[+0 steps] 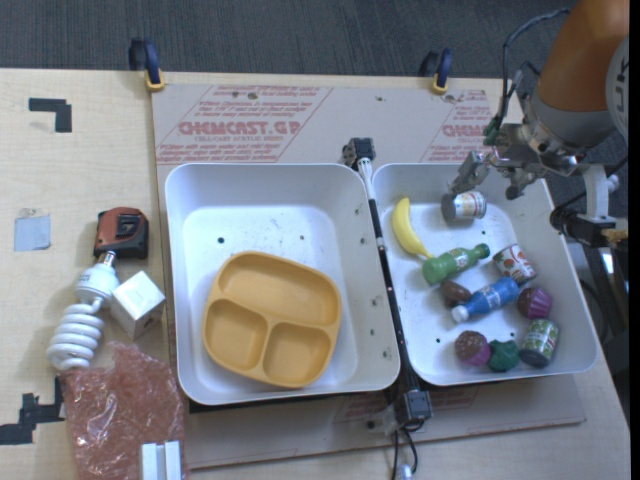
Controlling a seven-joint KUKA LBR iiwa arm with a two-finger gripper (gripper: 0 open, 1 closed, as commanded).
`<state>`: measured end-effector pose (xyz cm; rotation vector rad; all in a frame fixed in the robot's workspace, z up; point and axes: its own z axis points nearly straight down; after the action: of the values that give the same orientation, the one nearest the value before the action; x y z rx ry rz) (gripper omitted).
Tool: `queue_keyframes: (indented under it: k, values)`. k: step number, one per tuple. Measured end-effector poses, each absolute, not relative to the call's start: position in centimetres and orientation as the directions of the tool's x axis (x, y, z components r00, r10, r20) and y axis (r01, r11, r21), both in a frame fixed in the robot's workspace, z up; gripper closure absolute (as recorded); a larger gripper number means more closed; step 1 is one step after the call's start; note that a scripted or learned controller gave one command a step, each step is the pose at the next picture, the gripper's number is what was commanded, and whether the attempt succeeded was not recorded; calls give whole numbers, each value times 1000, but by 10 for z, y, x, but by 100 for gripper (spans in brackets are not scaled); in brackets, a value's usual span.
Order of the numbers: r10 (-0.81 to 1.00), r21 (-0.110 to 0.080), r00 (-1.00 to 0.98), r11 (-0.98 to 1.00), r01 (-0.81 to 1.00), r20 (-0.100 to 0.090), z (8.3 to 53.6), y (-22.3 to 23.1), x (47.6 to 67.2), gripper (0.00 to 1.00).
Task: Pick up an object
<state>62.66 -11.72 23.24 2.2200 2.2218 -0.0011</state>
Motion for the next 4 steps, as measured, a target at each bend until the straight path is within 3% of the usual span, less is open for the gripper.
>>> queue_keyframes:
  k: [1, 2, 3, 4]
  values:
    - [1000, 0, 1, -1, 1000, -1, 101, -131, 644, 0]
    - [1000, 0, 0, 0, 1000, 0, 93, -96, 605, 0]
    - [1000, 2, 2, -2, 1000, -1, 103, -96, 606, 100]
    - [1000, 2, 2, -2, 1000, -1, 103, -96, 606, 0]
